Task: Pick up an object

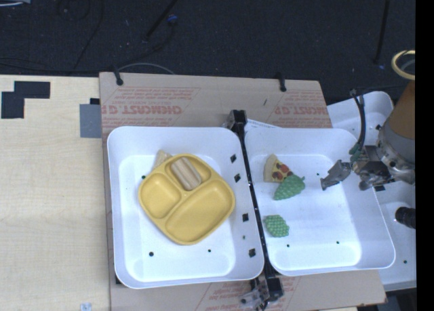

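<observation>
The cardboard sheet (203, 103) under both bins carries red print, upside down and mirrored, reading roughly "CHEMCAST GP". On it the left bin (129, 235), smooth glossy white plastic with rounded corners, holds a matte yellow divided plate (196, 218), rounded and lobed, with three compartments. In its far compartment lies a tan ridged piece (184, 172) shaped like a small bread roll.

The right bin (325, 242), of the same white plastic, holds three small toys towards its left side: a pizza slice (276, 168), wedge-shaped with red spots, farthest back; touching its near edge a bumpy green bunch (290, 187) shaped like a leaf; and nearer, apart from both, a knobbly green round lump (275, 225).

The gripper (352, 174) hangs over the bin's right edge, its dark metal fingers (334, 175) spread apart with nothing between them. The green bunch lies to its left, well apart.
</observation>
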`<action>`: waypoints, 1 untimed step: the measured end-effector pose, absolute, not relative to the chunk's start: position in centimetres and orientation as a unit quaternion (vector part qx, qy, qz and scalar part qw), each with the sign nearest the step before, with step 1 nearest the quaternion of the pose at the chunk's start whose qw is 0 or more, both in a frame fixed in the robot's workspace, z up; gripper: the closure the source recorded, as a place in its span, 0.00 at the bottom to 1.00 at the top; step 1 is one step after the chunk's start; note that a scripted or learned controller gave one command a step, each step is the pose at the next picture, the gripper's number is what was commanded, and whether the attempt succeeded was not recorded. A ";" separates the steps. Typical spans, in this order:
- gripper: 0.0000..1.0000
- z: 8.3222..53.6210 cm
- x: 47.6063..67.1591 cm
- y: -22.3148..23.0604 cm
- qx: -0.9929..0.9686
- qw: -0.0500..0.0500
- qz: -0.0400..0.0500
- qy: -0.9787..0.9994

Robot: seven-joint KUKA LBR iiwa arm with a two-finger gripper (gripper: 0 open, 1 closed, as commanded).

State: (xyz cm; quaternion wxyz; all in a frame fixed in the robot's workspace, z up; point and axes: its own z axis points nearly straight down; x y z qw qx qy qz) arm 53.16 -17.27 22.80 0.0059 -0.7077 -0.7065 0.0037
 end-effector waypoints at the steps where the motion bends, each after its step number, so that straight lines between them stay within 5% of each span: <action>1: 0.00 23.3 53.4 -17.3 -0.707 0.002 0.001 -0.707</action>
